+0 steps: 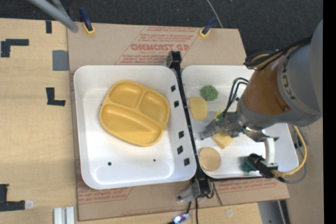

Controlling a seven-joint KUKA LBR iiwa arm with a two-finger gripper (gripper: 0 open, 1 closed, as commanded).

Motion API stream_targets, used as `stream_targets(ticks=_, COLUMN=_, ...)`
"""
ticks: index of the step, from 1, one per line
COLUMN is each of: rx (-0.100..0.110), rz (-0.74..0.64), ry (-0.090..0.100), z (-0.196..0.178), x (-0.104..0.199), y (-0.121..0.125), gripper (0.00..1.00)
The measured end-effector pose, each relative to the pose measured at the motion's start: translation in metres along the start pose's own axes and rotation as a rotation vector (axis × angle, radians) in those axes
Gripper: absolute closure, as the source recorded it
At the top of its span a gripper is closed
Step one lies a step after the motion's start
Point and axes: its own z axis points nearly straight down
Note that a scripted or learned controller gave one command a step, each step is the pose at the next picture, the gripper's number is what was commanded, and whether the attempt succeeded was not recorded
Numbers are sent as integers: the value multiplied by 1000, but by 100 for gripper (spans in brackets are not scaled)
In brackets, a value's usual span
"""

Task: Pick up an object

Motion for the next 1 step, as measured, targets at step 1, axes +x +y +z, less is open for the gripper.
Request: stream_targets(ticks=1, rx=-2, rz=-2, ry=2, z=-13, x=1, y=1, gripper=100)
